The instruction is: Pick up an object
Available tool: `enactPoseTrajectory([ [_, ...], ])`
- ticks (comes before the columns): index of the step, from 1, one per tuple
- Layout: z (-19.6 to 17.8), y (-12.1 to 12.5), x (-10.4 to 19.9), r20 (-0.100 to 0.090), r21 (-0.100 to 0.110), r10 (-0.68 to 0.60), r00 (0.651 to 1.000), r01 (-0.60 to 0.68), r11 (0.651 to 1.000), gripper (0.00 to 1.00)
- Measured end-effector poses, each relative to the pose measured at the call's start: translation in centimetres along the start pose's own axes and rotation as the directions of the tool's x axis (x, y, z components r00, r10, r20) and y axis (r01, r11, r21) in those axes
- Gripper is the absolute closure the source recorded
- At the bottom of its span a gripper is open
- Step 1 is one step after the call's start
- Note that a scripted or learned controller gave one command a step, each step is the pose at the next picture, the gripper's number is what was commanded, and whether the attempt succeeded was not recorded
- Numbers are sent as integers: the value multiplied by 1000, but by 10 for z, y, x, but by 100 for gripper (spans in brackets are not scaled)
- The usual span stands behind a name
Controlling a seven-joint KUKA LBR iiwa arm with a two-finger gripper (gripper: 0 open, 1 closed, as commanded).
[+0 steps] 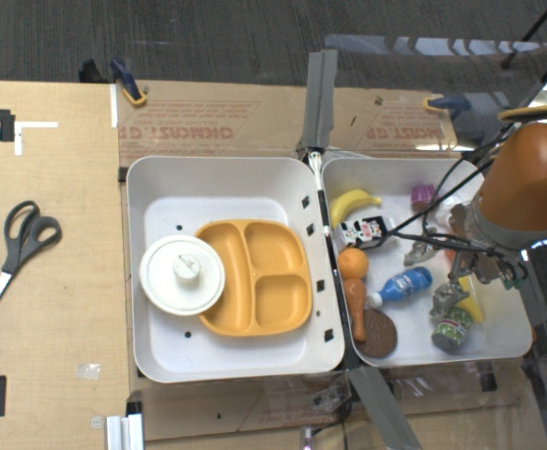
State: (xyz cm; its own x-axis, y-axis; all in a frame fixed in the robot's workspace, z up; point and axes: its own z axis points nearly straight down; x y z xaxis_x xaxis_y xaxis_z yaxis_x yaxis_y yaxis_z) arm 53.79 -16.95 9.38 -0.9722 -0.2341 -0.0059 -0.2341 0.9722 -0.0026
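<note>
where the arm reaches in from the right, its orange band (534,178) is seen above the right bin (508,345), and the claw (456,293) is lowered over that bin's right part, just above a green-labelled can (451,331) and beside a yellow block (471,305). whether the claw is wide or narrow cannot be told, as it is blurred among cables and clutter; nothing is plainly seen between its tips. in the right bin a banana (353,202) is laid near the back left, with a small black and white card (365,230) just in front of it, an orange ball (353,263) below that, a carrot-like stick (356,309) along the left wall, and a brown round disc (379,334) at the front. a blue bottle (402,286) is lying tilted in the middle, and a purple piece (423,195) is set near the back. in the left bin (146,345) a yellow divided plate (259,277) is placed, touched on its left by a white round lid (183,272). scissors (15,248) are left on the counter (48,364), well apart from both bins.
</note>
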Motion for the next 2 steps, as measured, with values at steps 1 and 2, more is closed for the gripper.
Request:
enactPoseTrajectory([
  [1, -6, -2, 35, 23, 10, -71, 997, 71, 997, 0],
  [2, 2, 69, 23, -4, -2, 184, 983, -184, 983, 0],
])
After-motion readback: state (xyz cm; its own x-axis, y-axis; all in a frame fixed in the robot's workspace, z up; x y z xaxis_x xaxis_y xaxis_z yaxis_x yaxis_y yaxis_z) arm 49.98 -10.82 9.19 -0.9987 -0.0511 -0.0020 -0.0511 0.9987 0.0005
